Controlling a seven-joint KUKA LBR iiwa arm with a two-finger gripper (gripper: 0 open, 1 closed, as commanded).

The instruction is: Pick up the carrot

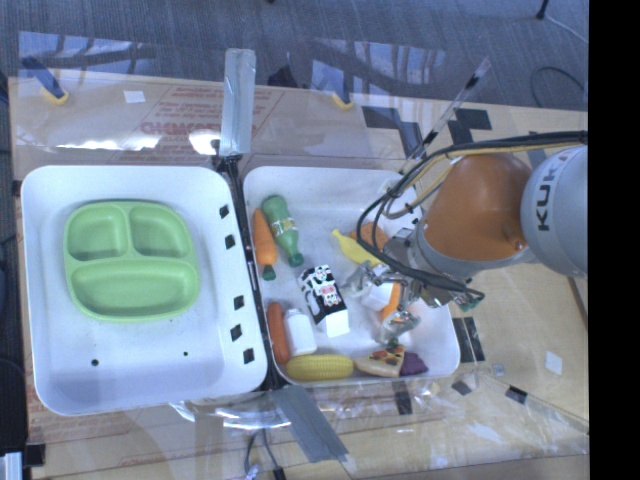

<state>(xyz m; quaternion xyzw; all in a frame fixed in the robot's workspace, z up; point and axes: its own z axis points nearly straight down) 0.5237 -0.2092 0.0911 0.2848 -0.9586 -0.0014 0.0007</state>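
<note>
The gripper (392,306) hung low over the right bin (440,353), with a small orange piece at its tip; whether it was gripped, or how far the claw stood open, could not be told. The carrot (263,245) lay against the bin's left wall, just beside the green bottle (283,230) (well apart from the gripper). Risk: the crowding bottle and wall could block a clean grasp.

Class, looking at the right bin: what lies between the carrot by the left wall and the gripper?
In the camera view, the green bottle and the cow-print carton lie between the carrot and the gripper.
</note>
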